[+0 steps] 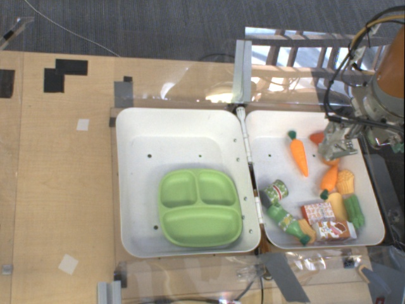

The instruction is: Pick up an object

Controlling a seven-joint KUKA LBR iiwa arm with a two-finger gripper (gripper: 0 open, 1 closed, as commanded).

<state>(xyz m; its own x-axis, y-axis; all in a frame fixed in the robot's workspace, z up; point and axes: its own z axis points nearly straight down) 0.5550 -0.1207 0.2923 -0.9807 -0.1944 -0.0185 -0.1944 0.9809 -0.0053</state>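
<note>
The pincer is seen low over the right bin; its opening cannot be told.

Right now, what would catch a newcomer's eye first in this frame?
The green divided plate lies alone in the left bin. The right bin holds a cluster of toy food, with an orange carrot lying apart from the rest. The gripper hangs over that bin's far right side.

We see a green divided plate lying toward the near side of the left white bin. That bin sits on a wooden surface, with black squares marked well to its left.
</note>
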